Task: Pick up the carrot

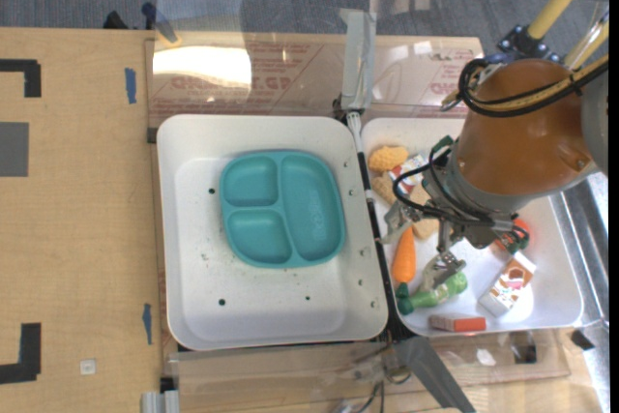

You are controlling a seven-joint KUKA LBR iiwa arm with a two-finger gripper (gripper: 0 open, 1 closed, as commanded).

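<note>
So the bench (68, 208) is basically a big sheet of tan cardboard-looking board, with a few black corner marks along its left edge and little bits of blue tape (130, 84) stuck on. Two shallow white bins sit on it side by side, edges touching in the middle. The left bin (193, 305) has some dark specks on its floor. The right bin (561, 305) is partly covered by the arm. Behind both bins there's clear plastic sheeting (290, 73) lying over the board with reddish print showing through it, and it catches a bright glare at the left.
</note>
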